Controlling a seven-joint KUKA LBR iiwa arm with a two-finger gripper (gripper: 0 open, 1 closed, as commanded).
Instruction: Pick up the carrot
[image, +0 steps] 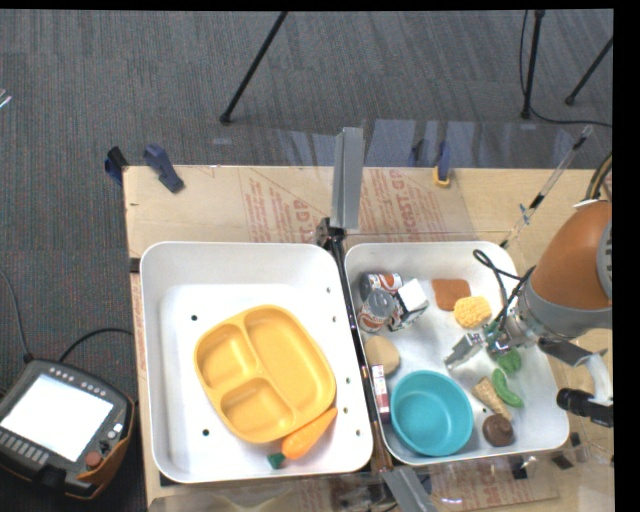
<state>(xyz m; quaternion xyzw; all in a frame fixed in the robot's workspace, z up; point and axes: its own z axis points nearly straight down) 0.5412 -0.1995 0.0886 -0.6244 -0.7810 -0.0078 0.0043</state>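
Note:
The carrot (310, 434) is orange with a green stub end. It lies in the left bin (175, 270), against the lower right rim of the yellow divided plate (264, 372) and near the bin's front right corner. My gripper (476, 347) hangs low over the right bin (545, 425), between a yellow knobbly toy (472, 312) and a teal bowl (431, 412). It is far to the right of the carrot, with the bins' shared wall between them. Nothing can be seen held in it.
The right bin holds a can (379, 300), a white box (412, 295), an orange square (451, 293), a tan potato (382, 353), green pieces (508, 387), a beige wedge (489, 394) and a brown ball (497, 430). A pendant (62, 415) lies on the floor at left.

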